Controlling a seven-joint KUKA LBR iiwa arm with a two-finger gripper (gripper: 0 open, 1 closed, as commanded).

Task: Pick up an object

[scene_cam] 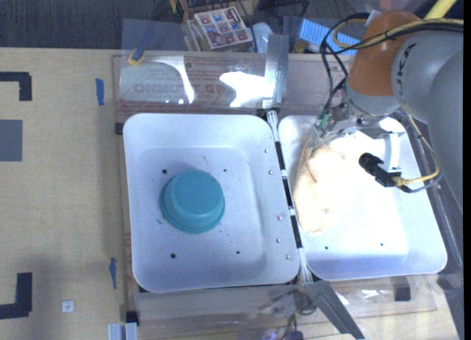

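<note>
A teal bowl (193, 200) is sitting upside down in the left bin (147, 136), its flat base facing up and its wider rim resting on the bin's floor, a little left of the middle and well apart from the walls. A pale, cream-coloured soft object (318, 188) is lying in the right bin (412, 257), stretching along its left side from far to near; its outline is blurring into the bright white floor.
</note>
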